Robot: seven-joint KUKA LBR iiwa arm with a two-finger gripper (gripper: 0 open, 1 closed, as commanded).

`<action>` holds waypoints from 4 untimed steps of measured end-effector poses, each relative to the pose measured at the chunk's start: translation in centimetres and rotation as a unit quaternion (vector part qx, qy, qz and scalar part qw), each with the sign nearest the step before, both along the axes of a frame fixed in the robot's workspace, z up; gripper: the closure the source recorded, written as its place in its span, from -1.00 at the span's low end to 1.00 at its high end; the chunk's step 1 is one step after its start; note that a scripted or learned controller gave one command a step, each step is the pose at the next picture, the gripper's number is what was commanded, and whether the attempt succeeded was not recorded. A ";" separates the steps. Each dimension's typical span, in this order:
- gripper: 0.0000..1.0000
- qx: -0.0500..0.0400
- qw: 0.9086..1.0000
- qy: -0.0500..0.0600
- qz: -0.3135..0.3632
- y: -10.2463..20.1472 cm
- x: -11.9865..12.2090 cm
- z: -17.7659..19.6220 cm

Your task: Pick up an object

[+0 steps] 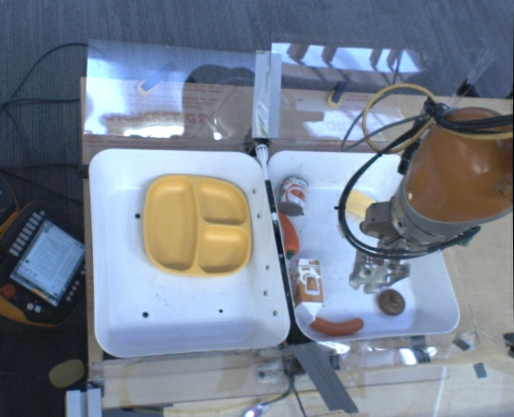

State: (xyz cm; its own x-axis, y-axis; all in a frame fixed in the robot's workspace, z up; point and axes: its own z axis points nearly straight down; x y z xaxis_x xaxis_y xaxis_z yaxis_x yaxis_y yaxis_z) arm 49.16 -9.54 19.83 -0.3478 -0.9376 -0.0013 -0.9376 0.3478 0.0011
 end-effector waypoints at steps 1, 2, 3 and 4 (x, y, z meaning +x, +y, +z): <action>1.00 0.001 0.975 0.000 0.224 3.8 -0.7 -1.5; 1.00 0.002 0.918 -0.001 0.396 6.4 -0.7 -1.5; 1.00 0.003 0.845 -0.001 0.534 4.9 -0.2 1.0; 1.00 0.004 0.760 -0.001 0.650 7.8 0.6 0.2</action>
